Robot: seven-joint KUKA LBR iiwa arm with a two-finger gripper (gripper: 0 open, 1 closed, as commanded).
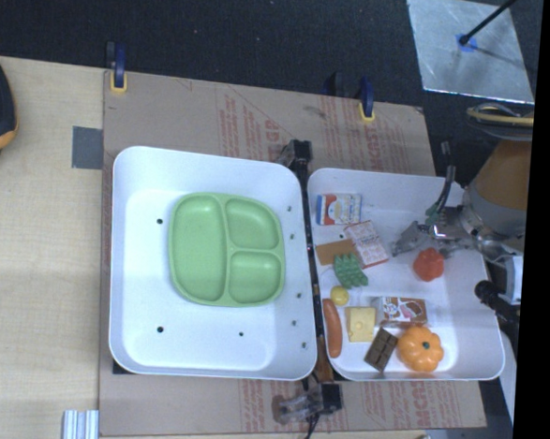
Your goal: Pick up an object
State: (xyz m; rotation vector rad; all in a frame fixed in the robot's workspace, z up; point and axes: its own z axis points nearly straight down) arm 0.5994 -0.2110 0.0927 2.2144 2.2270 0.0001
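Tomato (429, 264) (red) | right bin (487, 362) | just beside gripper (414, 240)

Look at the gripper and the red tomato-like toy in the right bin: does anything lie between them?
Nothing visible does. The gripper sits just up and left of the red toy, with bare floor of the right bin between them. The carton lies below, clear.

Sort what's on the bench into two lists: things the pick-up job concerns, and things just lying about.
Job in hand:
- claw, over the right bin
- red tomato-like toy just below it
- orange pumpkin toy
- hot dog toy
- cheese wedge
- green block

Lying about:
- green divided plate in the left bin
- blue clamps on the board edge
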